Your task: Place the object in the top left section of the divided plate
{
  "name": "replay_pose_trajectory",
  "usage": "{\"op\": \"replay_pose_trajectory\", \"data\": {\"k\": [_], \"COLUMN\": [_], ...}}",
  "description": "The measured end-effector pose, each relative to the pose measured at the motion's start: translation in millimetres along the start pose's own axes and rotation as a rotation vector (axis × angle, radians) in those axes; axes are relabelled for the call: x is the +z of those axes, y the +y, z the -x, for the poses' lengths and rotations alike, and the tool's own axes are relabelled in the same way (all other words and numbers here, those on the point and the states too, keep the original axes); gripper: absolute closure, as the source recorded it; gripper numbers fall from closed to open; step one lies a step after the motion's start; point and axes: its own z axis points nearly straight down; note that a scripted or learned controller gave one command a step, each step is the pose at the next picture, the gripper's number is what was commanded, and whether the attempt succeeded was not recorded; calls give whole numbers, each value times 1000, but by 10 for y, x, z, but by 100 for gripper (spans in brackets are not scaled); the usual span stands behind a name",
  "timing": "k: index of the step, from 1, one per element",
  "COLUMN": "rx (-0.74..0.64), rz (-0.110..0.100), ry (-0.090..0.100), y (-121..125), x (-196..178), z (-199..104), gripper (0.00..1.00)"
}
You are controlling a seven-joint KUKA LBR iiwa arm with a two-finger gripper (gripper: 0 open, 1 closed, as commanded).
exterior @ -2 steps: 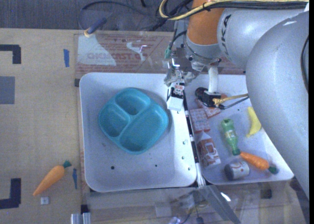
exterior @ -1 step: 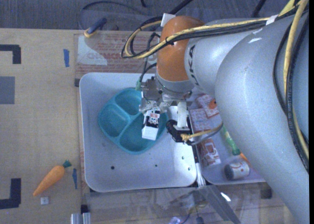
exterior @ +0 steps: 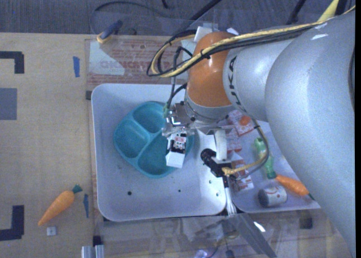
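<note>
Gripper (exterior: 177, 138) hangs over plate (exterior: 148, 138)'s right rim; jaw state cannot be told. White box (exterior: 175, 158) beneath may settle in the wrong section.

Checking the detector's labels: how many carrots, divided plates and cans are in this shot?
Carrots: 2, one on the bench, one in the right bin
Blue divided plate: 1
Can: 1
Total: 4
</note>
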Motion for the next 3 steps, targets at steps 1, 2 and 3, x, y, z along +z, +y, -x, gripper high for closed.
{"op": "replay_pose_trajectory", "data": {"k": [1, 2, 3], "rx": [10, -143, -141], "rz": [-34, -39, -37], "ry": [-12, -9, -9], "y": [-173, -662, -658], "x": [-64, -185, -186], "z": [279, -391, -381], "gripper": [100, 100, 0]}}
